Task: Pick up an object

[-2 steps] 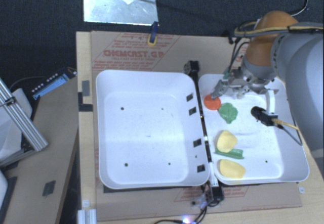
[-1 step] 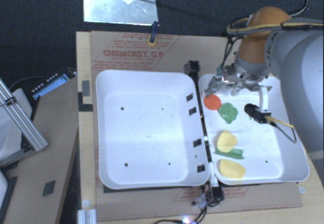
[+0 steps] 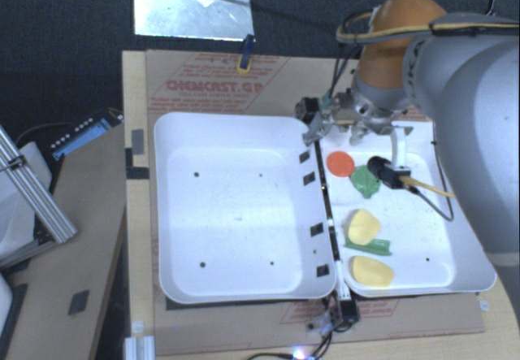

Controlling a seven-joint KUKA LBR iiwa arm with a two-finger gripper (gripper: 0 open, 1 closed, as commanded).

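A brown cardboard sheet with red lettering lies on the counter under both bins. On its left half sits the left bin, its white floor marked by a few small dark dots. The two bins meet along a seam with dark clips spaced down it. Just past that seam, in the right bin, are the things I might pick. A red-orange disc lies nearest the far wall, and a crumpled green piece touches its right side. Closer to the near wall comes a yellow lump, then a flat green strip just below it, then a second yellow lump near the corner. My hand is at the far end of the right bin, by the seam, just beyond the disc and apart from it. From this angle I cannot tell whether it is spread or pressed together. The orange band rises above it, and my grey arm comes in from the right, covering that bin's right side.
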